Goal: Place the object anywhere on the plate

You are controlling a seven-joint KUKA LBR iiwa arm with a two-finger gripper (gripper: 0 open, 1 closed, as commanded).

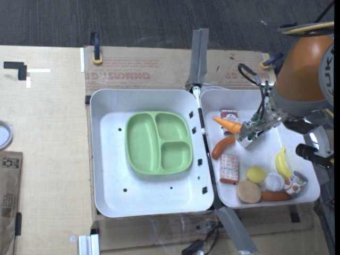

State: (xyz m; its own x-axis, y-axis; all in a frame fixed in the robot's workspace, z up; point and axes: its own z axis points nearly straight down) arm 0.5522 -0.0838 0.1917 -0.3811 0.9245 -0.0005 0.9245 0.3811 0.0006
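Observation:
A green plate (139,142) with three compartments lies in the left bin (103,158). The right bin (313,187) holds several toy foods: a carrot (226,124), a red sausage (222,146), a small printed carton (229,168), a yellow lemon (256,173), a banana (282,162) and a round bun (248,192). My gripper (248,134) hangs low over the right bin, just right of the carrot's thick end and above the sausage. From this angle its tips blend with the bin.
A second sausage (274,196), a white ball (274,181) and a small pouch (295,184) lie at the right bin's front right. A red and white packet (229,113) sits at its back. The grey divider bar (200,57) stands between the bins.

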